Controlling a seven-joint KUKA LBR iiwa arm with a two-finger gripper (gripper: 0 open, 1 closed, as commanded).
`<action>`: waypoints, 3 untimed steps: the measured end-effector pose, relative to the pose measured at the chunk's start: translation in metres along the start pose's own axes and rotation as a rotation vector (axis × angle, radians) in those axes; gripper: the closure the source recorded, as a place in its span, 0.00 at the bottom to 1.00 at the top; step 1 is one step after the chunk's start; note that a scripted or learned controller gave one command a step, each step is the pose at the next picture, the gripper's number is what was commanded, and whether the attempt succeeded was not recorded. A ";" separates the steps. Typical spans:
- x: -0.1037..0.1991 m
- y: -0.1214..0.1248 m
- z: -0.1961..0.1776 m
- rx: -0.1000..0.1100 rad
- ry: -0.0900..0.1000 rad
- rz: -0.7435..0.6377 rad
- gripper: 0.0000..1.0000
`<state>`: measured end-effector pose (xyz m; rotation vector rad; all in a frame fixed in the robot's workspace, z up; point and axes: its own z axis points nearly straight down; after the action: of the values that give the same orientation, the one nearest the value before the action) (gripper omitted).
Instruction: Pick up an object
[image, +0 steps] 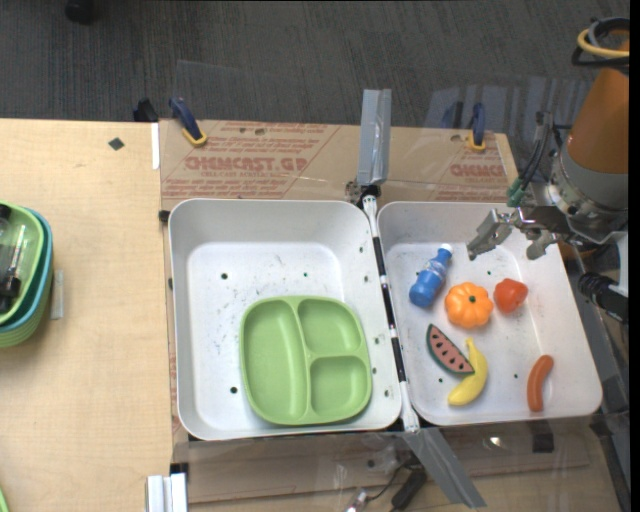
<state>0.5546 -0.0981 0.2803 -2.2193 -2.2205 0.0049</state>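
Reaching in from the right, the arm is cut off by the frame edge, and its hand (512, 240) hangs above the back of the right bin (590, 400) with its two fingers spread apart and nothing between them. Below lie a blue bottle (429, 279), an orange pumpkin (469, 305), a red tomato (510, 294), a watermelon slice (448, 350), a banana (470, 377) and a sausage (539, 382) — all untouched. The left bin (200, 260) holds a green divided plate (305, 358). At the table's left edge, stacked green containers (20, 275) are cropped — their contents hard to make out.
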 end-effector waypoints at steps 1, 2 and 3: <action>-0.001 0.000 -0.008 0.002 -0.001 0.002 1.00; 0.064 0.022 -0.014 -0.002 -0.001 -0.128 1.00; 0.129 0.045 0.059 0.000 -0.001 -0.163 1.00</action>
<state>0.5992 0.0305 0.2215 -2.0312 -2.3945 0.0054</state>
